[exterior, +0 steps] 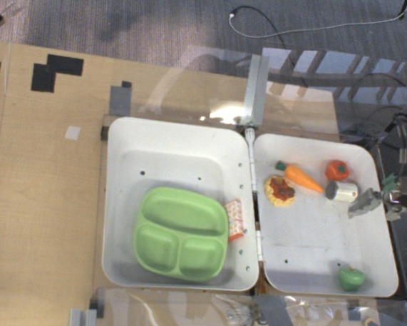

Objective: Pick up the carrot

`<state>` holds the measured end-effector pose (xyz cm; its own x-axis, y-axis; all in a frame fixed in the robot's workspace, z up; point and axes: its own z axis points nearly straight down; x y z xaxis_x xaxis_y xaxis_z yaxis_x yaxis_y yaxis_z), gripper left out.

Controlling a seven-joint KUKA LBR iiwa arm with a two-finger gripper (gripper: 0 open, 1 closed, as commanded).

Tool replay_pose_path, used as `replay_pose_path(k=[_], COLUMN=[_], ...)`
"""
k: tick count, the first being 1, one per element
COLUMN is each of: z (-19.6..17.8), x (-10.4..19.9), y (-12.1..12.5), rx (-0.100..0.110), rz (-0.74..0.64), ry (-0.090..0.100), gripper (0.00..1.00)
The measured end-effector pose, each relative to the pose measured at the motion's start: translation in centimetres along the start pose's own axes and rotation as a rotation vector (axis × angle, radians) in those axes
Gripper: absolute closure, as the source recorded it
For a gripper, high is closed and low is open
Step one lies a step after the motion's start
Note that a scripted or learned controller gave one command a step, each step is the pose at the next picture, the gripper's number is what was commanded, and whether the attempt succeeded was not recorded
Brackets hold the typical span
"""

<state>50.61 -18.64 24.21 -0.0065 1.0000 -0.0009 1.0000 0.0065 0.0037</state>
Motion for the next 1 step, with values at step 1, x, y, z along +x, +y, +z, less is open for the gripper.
replay_pose_path(k=[1], z=[-0.16], x=[-1.92], y=[5.14], rx=[-0.005], rz=[-0.766], ry=[-0.004], gripper=[0.0])
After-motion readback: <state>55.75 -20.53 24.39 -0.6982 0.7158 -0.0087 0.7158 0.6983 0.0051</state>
